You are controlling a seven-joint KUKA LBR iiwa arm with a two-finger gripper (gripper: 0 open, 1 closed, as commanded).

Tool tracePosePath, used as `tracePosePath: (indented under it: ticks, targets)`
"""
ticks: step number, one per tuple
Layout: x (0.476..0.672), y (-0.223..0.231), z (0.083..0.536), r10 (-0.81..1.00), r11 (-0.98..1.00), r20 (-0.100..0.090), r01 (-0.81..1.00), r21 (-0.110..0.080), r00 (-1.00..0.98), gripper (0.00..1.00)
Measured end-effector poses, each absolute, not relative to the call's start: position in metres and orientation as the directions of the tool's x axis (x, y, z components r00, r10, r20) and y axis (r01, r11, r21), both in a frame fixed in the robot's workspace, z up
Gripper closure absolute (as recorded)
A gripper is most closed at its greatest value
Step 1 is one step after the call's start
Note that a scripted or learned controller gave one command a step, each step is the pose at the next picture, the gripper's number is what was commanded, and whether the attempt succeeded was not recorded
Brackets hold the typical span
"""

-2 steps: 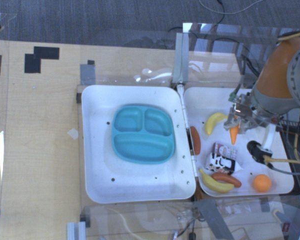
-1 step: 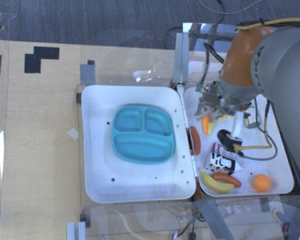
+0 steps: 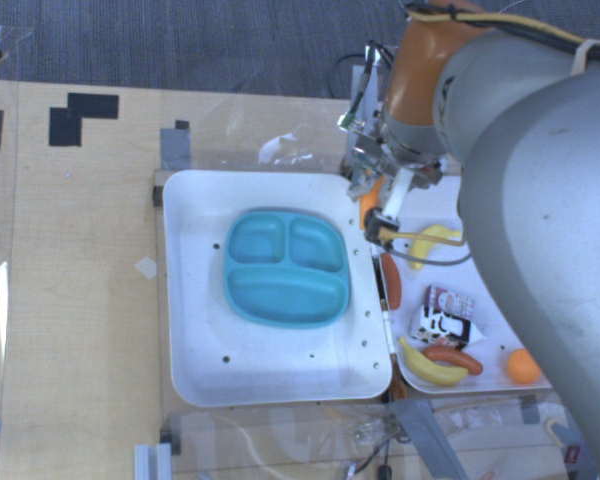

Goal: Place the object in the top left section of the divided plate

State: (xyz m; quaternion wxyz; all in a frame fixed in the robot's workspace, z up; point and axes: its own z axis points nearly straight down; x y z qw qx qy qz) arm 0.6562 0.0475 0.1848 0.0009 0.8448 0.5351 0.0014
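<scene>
The blue divided plate [image 3: 285,268] lies in the left white bin [image 3: 195,298], with two small sections at the back and one long section at the front. All three sections are bare. My gripper [image 3: 366,186] hangs over the wall between the two bins, near the left bin's back right corner and to the right of the plate. A small orange thing [image 3: 368,208] shows just below the gripper, and I cannot make out whether it is held.
The right bin [image 3: 420,376] holds a red sausage [image 3: 390,280] along its left wall, a black-and-white packet [image 3: 446,318], a banana [image 3: 428,364] with a second sausage [image 3: 452,358] on it, and an orange [image 3: 523,366]. My arm covers that bin's back part.
</scene>
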Motion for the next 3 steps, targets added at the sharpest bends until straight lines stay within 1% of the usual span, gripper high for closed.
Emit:
tracePosePath:
  ticks: [1, 2, 3]
  targets:
    - [0.669, 0.116, 0.233, 0.985, -0.173, 0.002, 0.985, 0.006, 0.173, 1.00]
    - [0.669, 0.189, 0.206, 0.998, -0.070, 0.002, 0.998, 0.005, 0.070, 1.00]
    - [0.669, 0.189, 0.206, 0.998, -0.070, 0.001, 0.998, 0.005, 0.070, 0.00]
